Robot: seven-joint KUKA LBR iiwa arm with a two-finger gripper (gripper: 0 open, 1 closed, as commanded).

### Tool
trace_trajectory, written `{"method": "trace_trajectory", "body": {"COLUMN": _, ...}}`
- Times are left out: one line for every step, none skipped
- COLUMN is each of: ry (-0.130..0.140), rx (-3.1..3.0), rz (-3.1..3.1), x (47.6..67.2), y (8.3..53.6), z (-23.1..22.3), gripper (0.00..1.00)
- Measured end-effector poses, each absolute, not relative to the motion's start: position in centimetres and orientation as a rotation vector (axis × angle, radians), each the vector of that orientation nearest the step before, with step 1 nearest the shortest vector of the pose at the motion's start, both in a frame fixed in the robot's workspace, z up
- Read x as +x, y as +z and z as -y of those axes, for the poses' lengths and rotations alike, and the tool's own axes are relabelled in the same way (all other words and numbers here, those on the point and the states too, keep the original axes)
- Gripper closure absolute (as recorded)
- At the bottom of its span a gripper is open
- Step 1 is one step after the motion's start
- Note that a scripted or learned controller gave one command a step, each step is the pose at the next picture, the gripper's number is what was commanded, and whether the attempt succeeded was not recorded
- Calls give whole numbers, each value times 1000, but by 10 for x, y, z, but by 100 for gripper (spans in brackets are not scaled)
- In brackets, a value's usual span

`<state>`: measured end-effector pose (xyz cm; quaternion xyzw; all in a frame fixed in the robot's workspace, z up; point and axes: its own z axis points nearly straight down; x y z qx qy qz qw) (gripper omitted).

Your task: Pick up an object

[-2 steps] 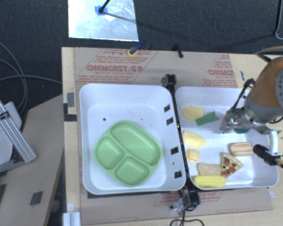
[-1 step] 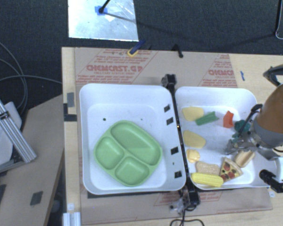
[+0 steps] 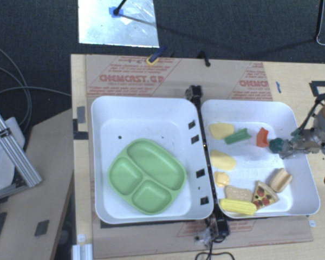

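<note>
- Two white bins side by side: left bin (image 3: 105, 118) carries only the green divided plate (image 3: 146, 175), right bin (image 3: 292, 115) carries all the pickable food, so your target comes from the right one.
- Count in the right bin: three pale yellow lumps (image 3: 221, 130) stacked down the left wall, one green piece (image 3: 237, 136), one red piece (image 3: 262, 137), one corn cob (image 3: 238, 206), one toast slice (image 3: 237, 193), one pizza slice (image 3: 263, 195), one hot-dog bun (image 3: 280, 179). Nine items.
- Gripper (image 3: 281, 147) sits over the right bin's right half, teal tip just beside the red piece, which looks like the likeliest target.
- Fingers: can't tell from this view whether they're spread or closed; too small and blurred. Nothing visibly between them, so don't count it as a grasp.
- Food is crowded toward the left wall and front edge; bun, pizza and toast are touching or nearly so, which I'd guess makes a clean pick harder there.
- Plate has three compartments.
</note>
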<state>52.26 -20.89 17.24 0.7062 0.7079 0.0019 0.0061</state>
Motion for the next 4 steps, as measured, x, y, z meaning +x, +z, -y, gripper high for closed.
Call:
{"method": "trace_trajectory", "body": {"ry": 5, "rx": 2219, "rz": -2217, "x": 487, "y": 111, "z": 207, "gripper": 100}}
{"method": "trace_trajectory", "body": {"ry": 5, "rx": 2210, "rz": -2222, "x": 511, "y": 168, "z": 207, "gripper": 100}}
{"method": "trace_trajectory", "body": {"ry": 2, "rx": 2221, "rz": -2220, "x": 487, "y": 83, "z": 206, "gripper": 100}}
{"method": "trace_trajectory", "body": {"ry": 10, "rx": 2205, "rz": -2222, "x": 574, "y": 150, "z": 205, "gripper": 100}}
